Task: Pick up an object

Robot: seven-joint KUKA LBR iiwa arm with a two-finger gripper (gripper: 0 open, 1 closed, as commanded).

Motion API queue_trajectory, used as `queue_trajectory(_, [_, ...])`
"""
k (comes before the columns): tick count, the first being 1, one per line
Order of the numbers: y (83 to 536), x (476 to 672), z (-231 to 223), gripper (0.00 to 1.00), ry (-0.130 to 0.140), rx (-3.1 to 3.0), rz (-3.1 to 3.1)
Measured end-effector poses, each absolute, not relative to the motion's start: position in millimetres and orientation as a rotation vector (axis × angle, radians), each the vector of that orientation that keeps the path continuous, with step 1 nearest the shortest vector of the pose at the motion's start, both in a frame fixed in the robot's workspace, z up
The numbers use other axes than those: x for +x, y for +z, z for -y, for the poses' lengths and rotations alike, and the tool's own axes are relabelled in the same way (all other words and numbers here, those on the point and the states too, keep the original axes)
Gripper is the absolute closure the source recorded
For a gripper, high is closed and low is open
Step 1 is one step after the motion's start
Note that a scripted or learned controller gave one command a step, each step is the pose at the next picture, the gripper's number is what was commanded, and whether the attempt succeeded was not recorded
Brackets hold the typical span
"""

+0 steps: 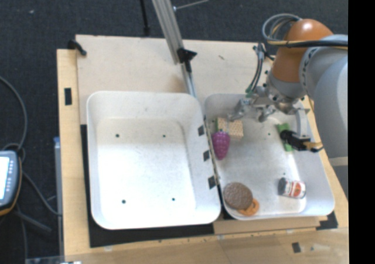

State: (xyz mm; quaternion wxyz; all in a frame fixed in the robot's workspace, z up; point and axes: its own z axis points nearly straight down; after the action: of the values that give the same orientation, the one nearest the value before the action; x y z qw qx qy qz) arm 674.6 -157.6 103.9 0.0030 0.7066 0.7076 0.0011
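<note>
A pale wooden bench point(129, 61) is seen from above, with two shallow white bins set side by side on it. The left bin point(146, 163) is the wider as framed, and the right bin point(258, 163) is pressed against its edge. The grey arm point(328, 93) is brought in from the right, its orange band point(293, 52) held over the bench behind the right bin. A slanted aluminium rail point(164, 11) is fixed at the back, ending between the two bins.

The gripper point(255, 109) is held low over the far end of the right bin. Its fingers point(242, 107) appear to be spread apart with nothing caught between them, though the view is soft there.

All the loose objects are gathered in the right bin. A brown round disc point(237, 195) is laid at the near-left corner, with a small orange piece point(252, 208) tucked under its edge. A tan waffle-patterned block point(231, 128) is placed just left of the gripper, and a purple knobbly lump point(221, 144) is set touching its near side. A small red-and-white can point(292, 188) is tipped on its side near the right wall. A small green piece point(285, 137) is lodged at the right wall, below the wrist.
</note>
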Motion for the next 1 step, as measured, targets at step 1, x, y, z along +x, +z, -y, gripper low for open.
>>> queue_trajectory(1, [118.6, 676.5, 158.2, 1.00, 0.008, 2.209, -2.217])
